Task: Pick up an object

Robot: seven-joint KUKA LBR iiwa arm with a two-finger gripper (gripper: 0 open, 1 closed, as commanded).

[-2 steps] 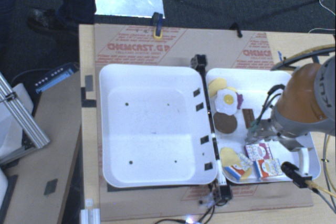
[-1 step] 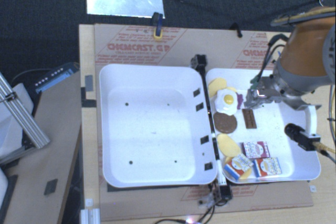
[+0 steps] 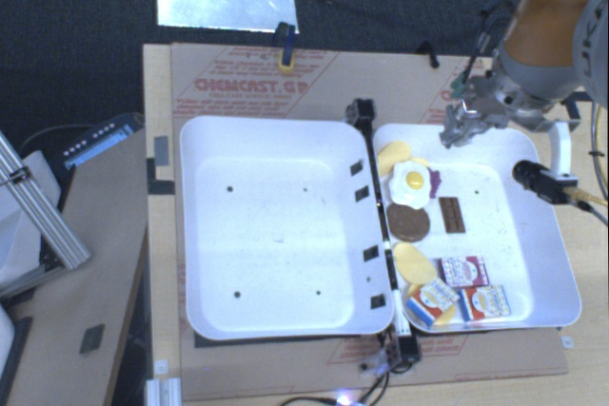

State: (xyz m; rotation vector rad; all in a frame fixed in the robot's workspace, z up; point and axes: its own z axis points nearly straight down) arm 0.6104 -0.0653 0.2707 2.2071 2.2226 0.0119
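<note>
The end effector [image 3: 461, 130] hangs over the right shallow white bin's [image 3: 547, 233] far rim; its grip I cannot tell. The toy fried egg [image 3: 411, 183] lies below among flat play-food pieces, untouched.

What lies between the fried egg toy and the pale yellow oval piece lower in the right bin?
In the camera view, a round brown patty lies between the fried egg toy and the pale yellow oval piece.

Pincer [image 3: 461, 130] hangs over right bin's [image 3: 557, 247] far rim.
</note>
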